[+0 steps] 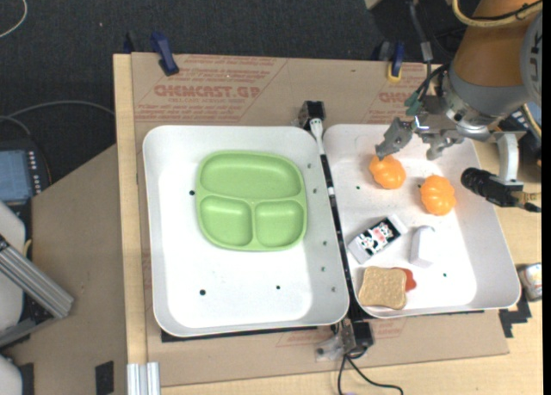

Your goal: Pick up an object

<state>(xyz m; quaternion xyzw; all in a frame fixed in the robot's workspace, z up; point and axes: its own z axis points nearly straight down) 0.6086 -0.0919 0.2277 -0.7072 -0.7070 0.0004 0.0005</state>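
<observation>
- Bench (215,83): brown cardboard sheet with red print, two shallow white bins side by side on it, blue clamps at its far edge.
- Left bin (168,238): the bigger-looking one, holds one item, a green divided plate (251,200) with three compartments, one large at the far side and two small at the near side. Plate sits in the far-centre of the bin, flat, nothing in its compartments.
- Right bin (482,238): holds five loose items plus the arm's tool end.
- Arm (495,40): grey with orange band, comes in from right-top, over the far part of the right bin.
- Gripper (416,139): fingers spread apart, open, nothing between them. Left finger tip just above and beside the first orange; can't tell if it touches.
- Orange fruit (387,171): far-left of right bin, just below the gripper.
- Second orange fruit (437,194): near the first, to its right, apart from it, mid-bin.
- Toast slice (383,287): near edge of right bin, lying flat, something red (408,280) peeking from under its right side, too small to identify.
- Black-and-white patterned small box (377,238): left-middle of right bin, tilted, beside the dividing rim, just above the toast.
- Small pale grey block (421,244): right of the box, apart from it, below the second orange.
</observation>
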